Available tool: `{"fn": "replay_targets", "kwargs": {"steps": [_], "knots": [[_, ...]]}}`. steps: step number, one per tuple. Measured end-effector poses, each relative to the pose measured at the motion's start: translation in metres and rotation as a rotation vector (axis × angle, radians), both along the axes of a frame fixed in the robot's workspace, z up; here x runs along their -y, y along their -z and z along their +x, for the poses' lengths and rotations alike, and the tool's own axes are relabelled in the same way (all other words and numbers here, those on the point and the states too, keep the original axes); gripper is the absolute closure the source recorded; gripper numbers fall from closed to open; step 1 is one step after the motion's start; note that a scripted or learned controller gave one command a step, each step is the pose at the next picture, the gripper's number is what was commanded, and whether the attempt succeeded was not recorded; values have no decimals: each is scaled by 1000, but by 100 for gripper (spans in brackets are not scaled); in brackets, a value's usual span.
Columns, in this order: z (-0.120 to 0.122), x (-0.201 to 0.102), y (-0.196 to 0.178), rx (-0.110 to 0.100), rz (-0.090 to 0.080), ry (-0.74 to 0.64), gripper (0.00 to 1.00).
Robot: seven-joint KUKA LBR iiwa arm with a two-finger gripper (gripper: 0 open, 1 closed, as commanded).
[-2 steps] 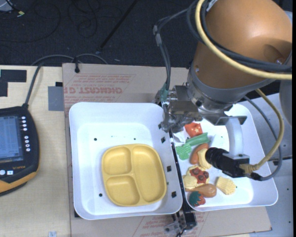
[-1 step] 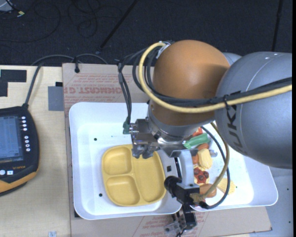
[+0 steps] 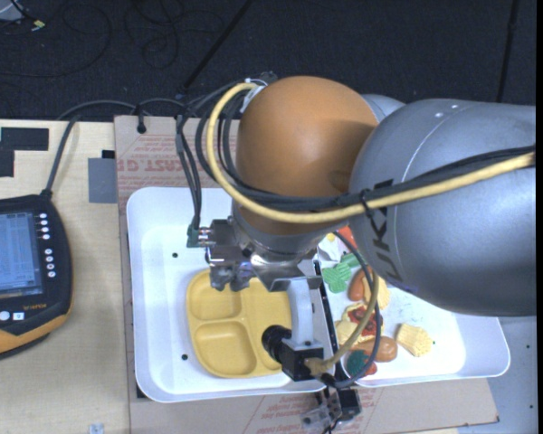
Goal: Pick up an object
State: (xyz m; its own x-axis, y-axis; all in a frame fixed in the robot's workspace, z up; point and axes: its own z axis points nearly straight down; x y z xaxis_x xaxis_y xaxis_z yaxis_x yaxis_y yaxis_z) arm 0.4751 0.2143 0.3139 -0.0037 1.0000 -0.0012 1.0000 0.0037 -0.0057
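My gripper (image 3: pixel 331 405) hangs below the orange wrist band, over the front edge of the white bin (image 3: pixel 154 242). A yellow divided tray (image 3: pixel 219 325) lies in the bin to the gripper's left, partly under the gripper body. To the right lies a cluster of small toys: a green piece (image 3: pixel 340 274), an orange piece (image 3: pixel 358 285), a yellow block (image 3: pixel 414 339) and an orange-red piece (image 3: pixel 382 348). The arm hides much of the bin's middle and right.
A teach pendant (image 3: pixel 18 265) lies on the bench at the left. Cables run along the arm and across the dark floor behind. Cardboard (image 3: pixel 149 152) lies under the bin. The bin's left strip is bare white.
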Motion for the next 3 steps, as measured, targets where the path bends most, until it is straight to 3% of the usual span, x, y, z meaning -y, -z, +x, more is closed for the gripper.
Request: {"fn": "replay_targets", "kwargs": {"steps": [1,2,3], "knots": [[0,60,43,-4,-3,9,100],[69,-34,23,9,3,-3,100],[66,-28,15,-2,-2,4,100]]}}
